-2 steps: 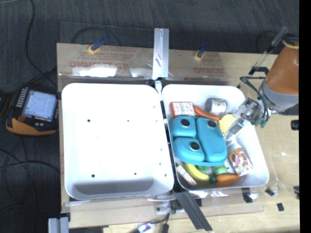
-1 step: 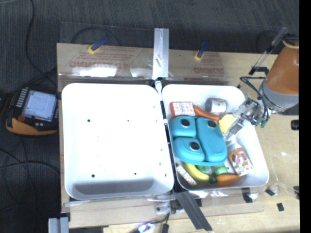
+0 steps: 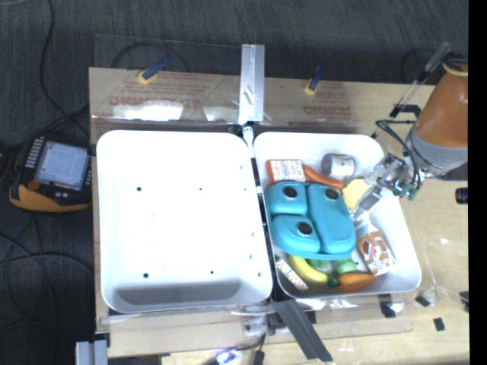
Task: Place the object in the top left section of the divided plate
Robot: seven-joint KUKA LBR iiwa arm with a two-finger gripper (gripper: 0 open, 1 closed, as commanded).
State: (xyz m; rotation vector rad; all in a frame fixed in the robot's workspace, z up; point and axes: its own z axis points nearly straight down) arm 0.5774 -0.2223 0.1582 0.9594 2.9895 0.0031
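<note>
Gripper (image 3: 374,195) over right bin (image 3: 396,226), beside yellow object (image 3: 351,195); whether fingers are wide or narrow, cannot tell. Blue plate (image 3: 308,219) lies overturned mid-bin, atop banana (image 3: 304,270) and carrot (image 3: 354,281). Can (image 3: 338,163) behind.

plate (image 3: 310,220): blue (three-part) | bins (image 3: 179,219): white | banana (image 3: 307,271): yellow

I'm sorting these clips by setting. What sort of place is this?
Probably a robotics lab, not a kitchen: a wooden bench bearing two shallow white plastic bins, toy food around a blue divided plate, cables over dark carpet, and a grey arm with an orange band.
</note>
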